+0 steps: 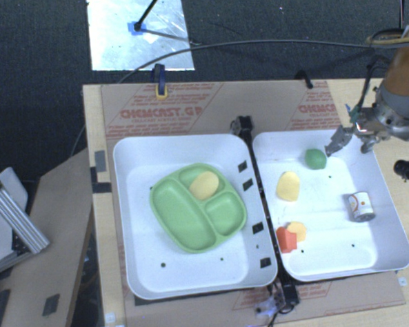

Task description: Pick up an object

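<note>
The left bin [135, 219] holds a green divided tray [187, 222] with a yellow piece [205, 185] in one compartment. In the right bin [389, 252] lie a yellow object [288, 186], a red-and-orange object [290, 235], a green ball [315, 158] and a small can [360, 206]. The gripper [348, 138] hangs tilted over the far right corner, near the ball; whether it is spread is unclear.

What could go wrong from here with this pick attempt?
1. The small round green object next to the gripper may roll away if nudged.
2. It lies near the right white bin's far wall, so the gripper might clip the rim.
3. The small metal can lies on its side and could roll if bumped.
</note>
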You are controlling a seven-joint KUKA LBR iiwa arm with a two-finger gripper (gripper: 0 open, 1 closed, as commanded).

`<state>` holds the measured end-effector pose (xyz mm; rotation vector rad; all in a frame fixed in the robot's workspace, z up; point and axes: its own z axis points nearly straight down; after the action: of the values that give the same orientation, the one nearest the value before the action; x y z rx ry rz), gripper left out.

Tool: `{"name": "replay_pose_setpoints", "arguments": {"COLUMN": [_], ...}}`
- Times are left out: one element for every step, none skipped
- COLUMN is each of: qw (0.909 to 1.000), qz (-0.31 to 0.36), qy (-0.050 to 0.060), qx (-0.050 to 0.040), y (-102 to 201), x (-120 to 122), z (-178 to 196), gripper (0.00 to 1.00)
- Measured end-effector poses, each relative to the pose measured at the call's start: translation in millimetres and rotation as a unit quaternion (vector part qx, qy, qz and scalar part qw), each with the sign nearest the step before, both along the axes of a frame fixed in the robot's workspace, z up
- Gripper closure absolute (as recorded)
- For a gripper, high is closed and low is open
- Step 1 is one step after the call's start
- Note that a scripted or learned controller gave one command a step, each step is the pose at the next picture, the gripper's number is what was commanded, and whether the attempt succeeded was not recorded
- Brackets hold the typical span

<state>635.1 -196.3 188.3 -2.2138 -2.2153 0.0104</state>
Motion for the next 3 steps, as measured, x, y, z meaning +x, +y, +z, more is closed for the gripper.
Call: {"name": "replay_pose_setpoints", "arguments": {"qw": [1.0,1.0,1.0], "qz": [0.002,0.003,0.003], "qy": [-0.006,-0.007,-0.005], "qx": [-0.0013,-0.0017,-0.0011], "y": [0.7,4.2,5.9], "x": [3.0,4.6,5.6], "z": [8.7,-31.9,-94.0], "gripper": [0.0,0.0,0.0]}}
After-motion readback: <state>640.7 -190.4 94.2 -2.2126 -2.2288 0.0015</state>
